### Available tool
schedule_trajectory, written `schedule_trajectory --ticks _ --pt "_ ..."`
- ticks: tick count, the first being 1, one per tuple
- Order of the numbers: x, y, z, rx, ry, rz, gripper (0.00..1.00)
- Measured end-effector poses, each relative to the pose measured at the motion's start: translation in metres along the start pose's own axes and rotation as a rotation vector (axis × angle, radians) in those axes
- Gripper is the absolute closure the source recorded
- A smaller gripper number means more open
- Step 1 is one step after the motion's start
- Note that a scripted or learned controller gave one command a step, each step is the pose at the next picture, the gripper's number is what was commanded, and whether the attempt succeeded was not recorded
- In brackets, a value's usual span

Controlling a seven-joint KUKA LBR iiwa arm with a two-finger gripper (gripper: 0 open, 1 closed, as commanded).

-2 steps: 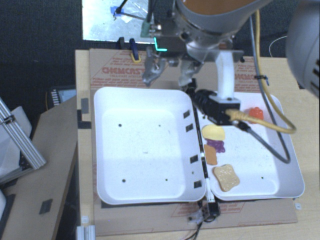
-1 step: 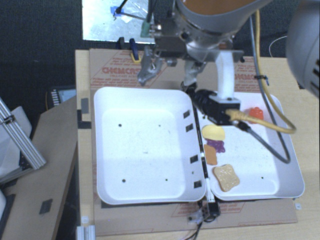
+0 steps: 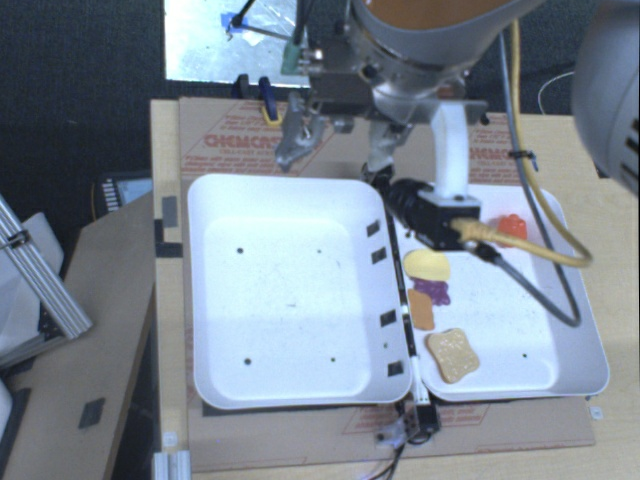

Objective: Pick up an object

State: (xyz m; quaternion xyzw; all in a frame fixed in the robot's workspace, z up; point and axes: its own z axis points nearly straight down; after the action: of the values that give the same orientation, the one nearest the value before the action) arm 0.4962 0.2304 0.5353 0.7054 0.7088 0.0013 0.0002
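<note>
A: Where is the hand (image 3: 335, 153) sitting right now?

B: It is hanging above the far edge of the left bin (image 3: 215, 268), close to the divide between the two bins. Two metal fingers (image 3: 292, 143) are pointing down, standing apart with a clear gap and nothing showing between them.

A: What is lying near it?

B: A black box-shaped part (image 3: 435, 216) with a white post (image 3: 450, 153) above it is sitting just right of the hand, over the right bin's far-left corner. A yellow cable (image 3: 530, 250) is running from it to the right.

A: And the objects to pick?

B: They are all lying in the right bin (image 3: 570, 358), along its left side. A pale yellow piece (image 3: 427, 265) is resting nearest the black part, a purple piece (image 3: 433, 291) is touching it from the near side, and an orange slab (image 3: 421, 312) is lying just beside the purple one. A tan, toast-like slice (image 3: 453, 354) is lying nearer the front edge. A red-orange item (image 3: 512, 226) is peeking out behind the yellow cable.

A: What is carrying the bins?

B: A sheet of printed cardboard (image 3: 225, 133) is lying under both, on the counter (image 3: 115, 298).
</note>
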Motion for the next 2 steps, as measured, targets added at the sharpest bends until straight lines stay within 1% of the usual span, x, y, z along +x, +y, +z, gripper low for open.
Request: schedule_trajectory --ticks 2 --pt "0.0000 0.0000 0.0000 0.000 0.000 0.000 0.00"
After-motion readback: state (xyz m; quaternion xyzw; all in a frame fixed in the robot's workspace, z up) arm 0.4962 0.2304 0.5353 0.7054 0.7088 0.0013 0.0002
